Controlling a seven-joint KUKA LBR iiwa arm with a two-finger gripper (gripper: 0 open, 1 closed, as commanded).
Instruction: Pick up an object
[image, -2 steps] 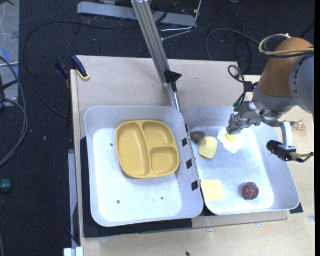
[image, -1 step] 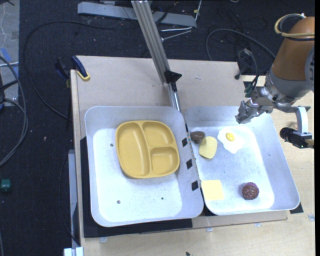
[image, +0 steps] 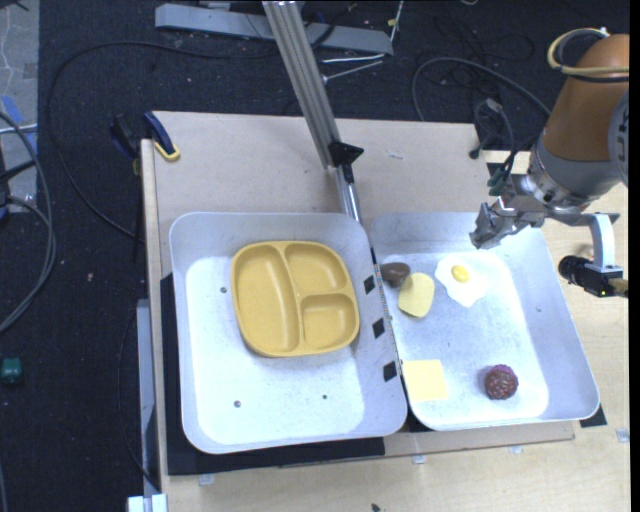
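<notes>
Hanging over the right bin's (image: 560, 330) far edge, the gripper (image: 488, 232) had nothing visible in it; whether the jaws were parted could not be told. The fried egg (image: 465, 283) lay nearest, just nearward and left of them. Further left sat a yellow slice (image: 417, 296) and a brown piece (image: 396, 272); near the front, a cheese square (image: 424, 379) and a meatball (image: 500, 381). The left bin (image: 200, 330) held a yellow tray (image: 296, 298).

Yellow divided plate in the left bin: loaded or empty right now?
Empty. The yellow divided plate shows bare compartments; the toy foods, including the fried egg and cheese slice, all lie in the right bin.
</notes>
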